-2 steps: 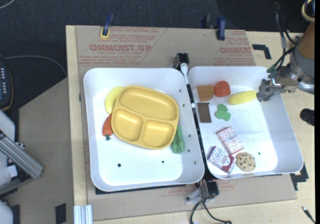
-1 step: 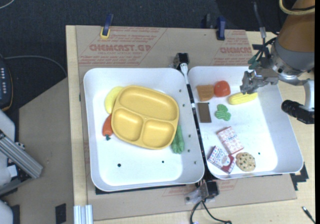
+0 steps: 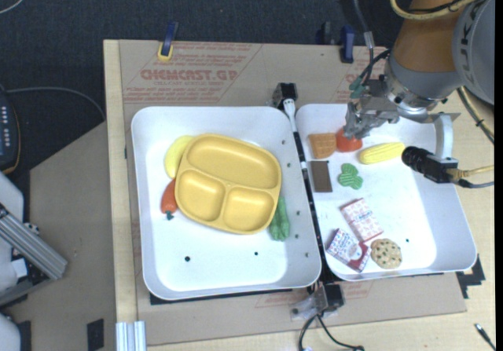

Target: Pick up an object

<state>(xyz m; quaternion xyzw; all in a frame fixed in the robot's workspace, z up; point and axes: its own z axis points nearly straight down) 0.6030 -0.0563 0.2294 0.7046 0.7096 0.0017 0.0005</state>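
Observation:
My gripper (image 3: 356,128) is low over the back left part of the right bin (image 3: 448,220), pointing down. Directly beneath it lies a small red-orange piece (image 3: 346,142), partly covered by the gripper; I cannot tell whether they touch. Close by are a tan cracker (image 3: 321,145) to the left, a yellow corn cob (image 3: 380,153) to the right and a green broccoli piece (image 3: 350,177) in front.
The right bin also holds a brown bar (image 3: 321,177), two red-and-white packets (image 3: 360,218) (image 3: 344,247) and a cookie (image 3: 386,252). The left bin (image 3: 157,255) holds a yellow divided tray (image 3: 228,183), a banana (image 3: 177,155), a red-orange vegetable (image 3: 169,199) and a green leaf (image 3: 279,222).

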